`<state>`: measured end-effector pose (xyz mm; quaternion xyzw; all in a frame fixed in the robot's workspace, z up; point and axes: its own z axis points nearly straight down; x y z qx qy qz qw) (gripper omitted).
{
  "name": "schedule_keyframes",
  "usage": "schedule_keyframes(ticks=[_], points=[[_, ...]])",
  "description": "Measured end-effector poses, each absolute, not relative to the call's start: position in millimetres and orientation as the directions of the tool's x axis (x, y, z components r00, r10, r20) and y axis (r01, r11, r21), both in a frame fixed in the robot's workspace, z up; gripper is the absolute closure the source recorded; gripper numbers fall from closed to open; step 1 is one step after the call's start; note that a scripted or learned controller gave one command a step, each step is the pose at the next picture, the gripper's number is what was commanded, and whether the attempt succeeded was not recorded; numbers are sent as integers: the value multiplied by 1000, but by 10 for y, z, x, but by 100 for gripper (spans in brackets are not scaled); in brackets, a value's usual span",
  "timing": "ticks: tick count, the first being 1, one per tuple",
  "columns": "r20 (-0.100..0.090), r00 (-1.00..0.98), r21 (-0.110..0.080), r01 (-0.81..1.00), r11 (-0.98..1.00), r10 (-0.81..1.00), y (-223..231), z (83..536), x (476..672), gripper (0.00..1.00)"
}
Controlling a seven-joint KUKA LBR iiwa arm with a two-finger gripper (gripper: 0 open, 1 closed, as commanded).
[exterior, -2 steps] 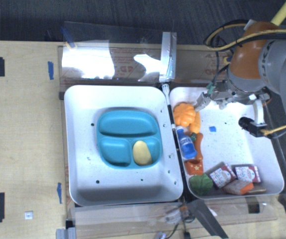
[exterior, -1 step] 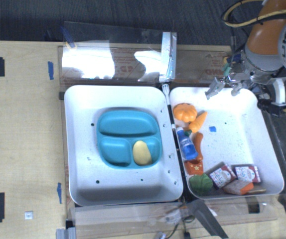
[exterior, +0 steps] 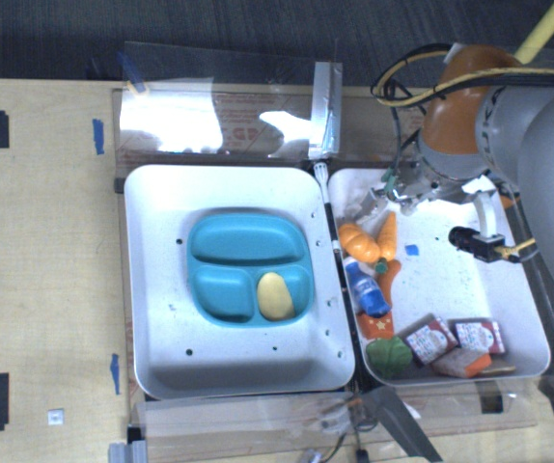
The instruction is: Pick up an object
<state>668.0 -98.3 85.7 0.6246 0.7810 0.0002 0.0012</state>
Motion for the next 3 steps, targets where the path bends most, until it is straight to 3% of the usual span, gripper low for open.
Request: schedule_keyframes(ticks=[1,2,3], points=[[-4,-220,8,976,220,976,-985,959,6704,100],[-5,-219,10,976,219,976,-989,1040,6713,100],[2,-139,8,990,139,990,-125,1868,6693,100]])
